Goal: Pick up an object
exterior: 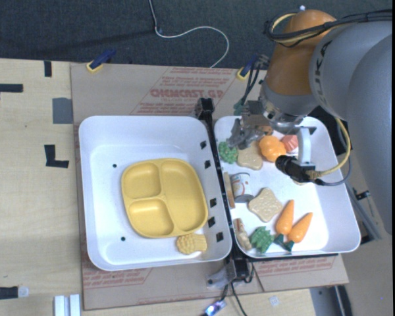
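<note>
A round orange fruit (272, 148) lies near the far end of the right bin (336, 226), just beside the tool (245, 131) of the grey arm (355, 58), which hangs low over that end of the bin; whether the tool is open or closed cannot be told from this angle. A tan biscuit (249, 158) lies touching the fruit's left side, with a small green floret (228, 153) against the bin's left wall and a pink-and-white piece (289, 141) on the fruit's right. Toward the near end lie a tan bread slice (264, 205), two carrots (293, 221) side by side and a green broccoli piece (263, 239). In the left bin (99, 143) a yellow divided plate (163, 197) lies flat, a yellow corn cob (191, 243) touching its near edge. Both bins rest on a cardboard sheet (178, 91) on the tabletop (26, 189). A white cable (184, 31) loops across the dark floor beyond.
</note>
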Controlling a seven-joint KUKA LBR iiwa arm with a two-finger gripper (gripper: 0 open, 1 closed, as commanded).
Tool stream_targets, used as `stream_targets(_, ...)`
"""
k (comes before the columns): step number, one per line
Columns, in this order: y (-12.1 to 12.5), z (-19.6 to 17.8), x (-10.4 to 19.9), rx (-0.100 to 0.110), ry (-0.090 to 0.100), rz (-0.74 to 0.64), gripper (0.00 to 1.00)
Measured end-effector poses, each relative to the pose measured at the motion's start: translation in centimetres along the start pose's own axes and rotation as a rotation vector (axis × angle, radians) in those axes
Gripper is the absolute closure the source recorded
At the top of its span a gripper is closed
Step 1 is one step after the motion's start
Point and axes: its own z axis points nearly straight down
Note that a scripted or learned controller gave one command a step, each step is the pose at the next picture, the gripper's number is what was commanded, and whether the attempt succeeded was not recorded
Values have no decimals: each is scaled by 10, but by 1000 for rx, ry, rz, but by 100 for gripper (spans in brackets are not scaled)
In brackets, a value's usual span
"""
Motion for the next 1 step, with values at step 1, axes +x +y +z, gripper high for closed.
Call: stream_targets(1, -1, -21, 22, -2, 0, 2, 100)
